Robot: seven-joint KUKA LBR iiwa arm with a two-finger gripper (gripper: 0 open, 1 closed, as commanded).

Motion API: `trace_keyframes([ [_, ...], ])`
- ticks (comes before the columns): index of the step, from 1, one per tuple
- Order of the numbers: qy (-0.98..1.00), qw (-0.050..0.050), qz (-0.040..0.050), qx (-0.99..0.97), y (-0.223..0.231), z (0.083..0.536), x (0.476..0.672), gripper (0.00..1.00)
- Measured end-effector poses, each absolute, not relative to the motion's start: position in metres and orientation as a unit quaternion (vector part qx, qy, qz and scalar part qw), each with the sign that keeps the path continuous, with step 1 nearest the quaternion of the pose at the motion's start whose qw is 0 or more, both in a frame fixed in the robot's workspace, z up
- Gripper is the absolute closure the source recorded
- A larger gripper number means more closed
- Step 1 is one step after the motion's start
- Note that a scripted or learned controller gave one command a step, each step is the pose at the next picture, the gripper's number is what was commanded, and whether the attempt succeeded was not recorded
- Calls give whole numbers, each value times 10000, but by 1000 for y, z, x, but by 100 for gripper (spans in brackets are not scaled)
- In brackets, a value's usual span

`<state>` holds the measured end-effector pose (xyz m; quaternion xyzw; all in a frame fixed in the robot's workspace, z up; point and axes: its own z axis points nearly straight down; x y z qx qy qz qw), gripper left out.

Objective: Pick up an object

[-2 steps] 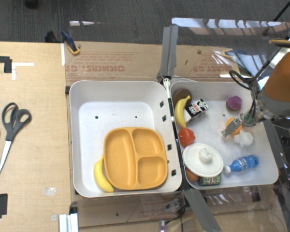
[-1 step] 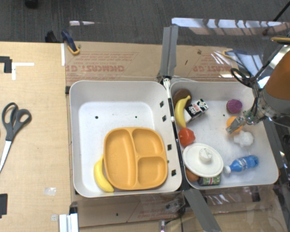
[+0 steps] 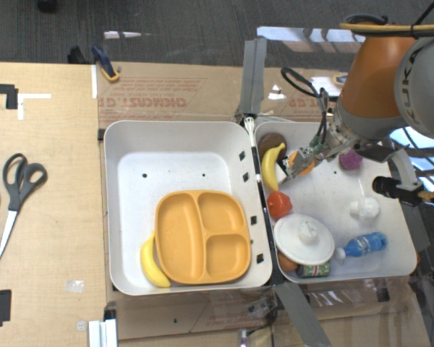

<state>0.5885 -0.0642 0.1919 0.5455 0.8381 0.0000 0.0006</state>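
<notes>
Claw point(image 3: 304, 159): low in right bin point(image 3: 390, 259), at the upper-left corner, beside a banana point(image 3: 270, 166); grip state cannot be told. Likely targeting that fruit. Nearby: red ball point(image 3: 279, 205), white lid point(image 3: 304, 238), blue bottle point(image 3: 363, 245). Left bin point(image 3: 130, 194): yellow tray point(image 3: 202, 236).
</notes>
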Motion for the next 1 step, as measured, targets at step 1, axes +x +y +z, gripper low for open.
trace_keyframes([
  [1, 8669, 11, -5, 4984, -36, 255, 619, 100],
])
